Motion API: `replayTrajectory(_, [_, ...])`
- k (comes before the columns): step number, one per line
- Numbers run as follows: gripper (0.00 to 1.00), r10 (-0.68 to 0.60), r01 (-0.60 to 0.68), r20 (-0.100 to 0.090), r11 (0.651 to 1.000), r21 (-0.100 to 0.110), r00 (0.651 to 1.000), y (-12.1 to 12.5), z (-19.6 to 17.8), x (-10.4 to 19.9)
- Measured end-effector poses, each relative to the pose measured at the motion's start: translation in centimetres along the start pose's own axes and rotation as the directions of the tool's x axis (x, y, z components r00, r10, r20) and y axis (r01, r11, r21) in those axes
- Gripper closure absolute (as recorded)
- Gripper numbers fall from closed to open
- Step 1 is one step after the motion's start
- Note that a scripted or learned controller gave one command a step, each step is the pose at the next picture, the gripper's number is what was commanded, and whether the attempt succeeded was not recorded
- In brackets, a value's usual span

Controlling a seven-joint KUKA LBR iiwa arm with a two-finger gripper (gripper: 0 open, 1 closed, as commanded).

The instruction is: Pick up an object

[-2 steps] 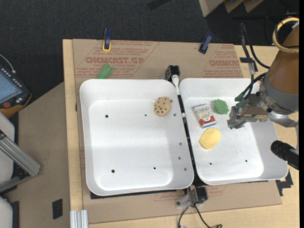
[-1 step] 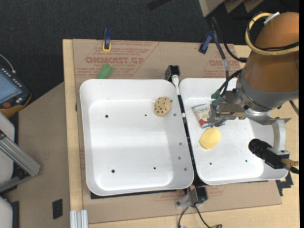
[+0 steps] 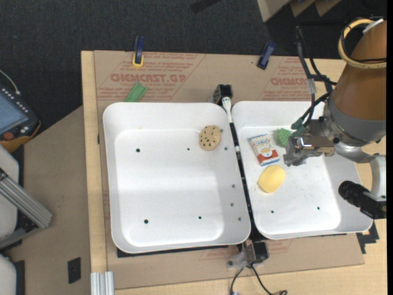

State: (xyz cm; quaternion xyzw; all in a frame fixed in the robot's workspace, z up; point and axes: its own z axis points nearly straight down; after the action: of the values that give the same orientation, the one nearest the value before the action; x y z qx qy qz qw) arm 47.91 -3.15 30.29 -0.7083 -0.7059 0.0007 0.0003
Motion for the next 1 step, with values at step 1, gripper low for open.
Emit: replayTrajectory(1, [1.00, -0.001, 0.001, -0.001, 1.000, 0.005, 1.000, -0.06, 4.80, -0.99])
